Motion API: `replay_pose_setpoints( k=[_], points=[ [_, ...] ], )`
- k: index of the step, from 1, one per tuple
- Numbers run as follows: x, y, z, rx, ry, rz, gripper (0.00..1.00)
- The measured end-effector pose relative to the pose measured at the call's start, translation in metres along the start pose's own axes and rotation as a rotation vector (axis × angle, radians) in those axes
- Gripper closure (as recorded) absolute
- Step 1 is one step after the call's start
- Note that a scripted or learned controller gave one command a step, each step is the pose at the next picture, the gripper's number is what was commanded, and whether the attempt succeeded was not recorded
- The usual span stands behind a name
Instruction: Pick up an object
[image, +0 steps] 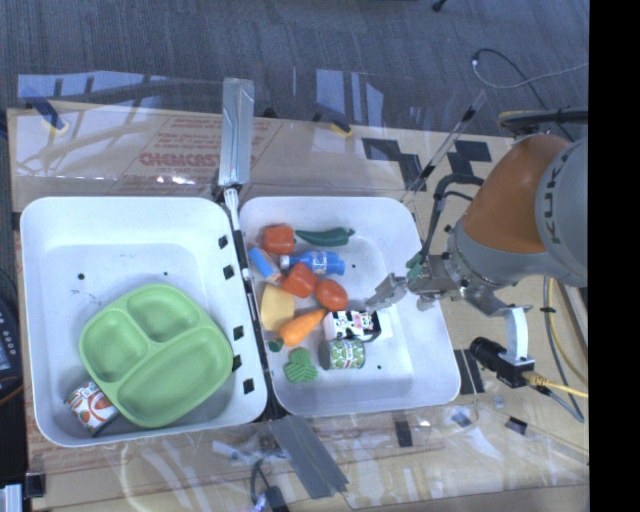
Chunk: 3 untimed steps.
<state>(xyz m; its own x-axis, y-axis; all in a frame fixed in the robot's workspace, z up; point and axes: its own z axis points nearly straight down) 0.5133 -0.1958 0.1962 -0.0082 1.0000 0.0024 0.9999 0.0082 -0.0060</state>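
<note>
- The hand (385, 292) hangs over the right-hand shallow white plastic bin (432, 350), at the end of the grey arm with its orange band (515, 200); whether it is spread or closed cannot be told from this slant, and nothing shows between its tips.
- The likeliest target, a small white block with black cow-like patches (353, 324), lies just below and to the left of the hand, touching a short green-and-white can (345, 354) beneath it.
- Further left of the hand sit a red tomato-like ball (331, 294), an orange plastic carrot (301, 327), a yellow wedge (276, 308), a blue-and-white bottle (318, 264) and a dark green pepper (325, 237).
- Risk: the pieces crowd together, so a descent may land on two at once, or nudge the patched block against the can and close on nothing; the round toys would probably roll away from a glancing touch.
- Well to the left of the hand, the other white bin (40, 260) holds a light green divided plate (155, 355) and a small red-and-white packet (90, 407).
- Both bins rest on a brown table (120, 150) under glossy sheeting; grey carpet lies beyond, and cables trail by the arm.
</note>
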Motion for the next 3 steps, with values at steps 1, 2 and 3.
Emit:
replay_pose_setpoints(
  k=[1,2,3],
  points=[
    [0.041,0.022,0.090,-0.042,-0.020,-0.174,0.00],
    [0.022,0.088,0.022,-0.007,-0.003,-0.126,0.00],
    [0.073,0.106,0.079,-0.029,-0.006,-0.240,0.00]
  ],
)
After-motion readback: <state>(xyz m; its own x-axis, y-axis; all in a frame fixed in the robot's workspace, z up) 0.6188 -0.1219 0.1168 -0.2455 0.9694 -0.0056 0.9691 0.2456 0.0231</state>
